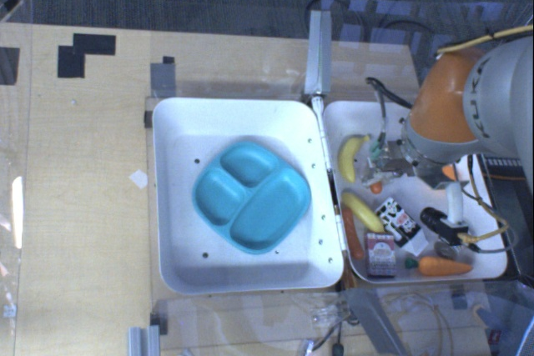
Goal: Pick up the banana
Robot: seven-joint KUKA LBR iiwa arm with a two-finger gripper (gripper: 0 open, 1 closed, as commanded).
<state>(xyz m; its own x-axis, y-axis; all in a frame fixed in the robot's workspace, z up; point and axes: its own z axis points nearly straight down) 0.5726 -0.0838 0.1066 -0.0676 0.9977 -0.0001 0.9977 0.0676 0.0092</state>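
Observation:
Two bananas lie in the right bin (499,263). A yellow-green banana (350,156) rests near the bin's left wall, toward the back. A second, yellow banana (363,212) lies slanted just in front of it. My gripper (379,165) hangs low over the bin between the two, right beside the yellow-green banana and a little behind the other. Nothing shows as held in it. The grey and orange arm covers the bin's right rear part.
The right bin also holds a black-and-white patterned box (397,220), a small dark red packet (380,253), a carrot (443,266) and a reddish stick (352,234) by the left wall. A blue divided plate (253,196) sits in the left bin (175,179).

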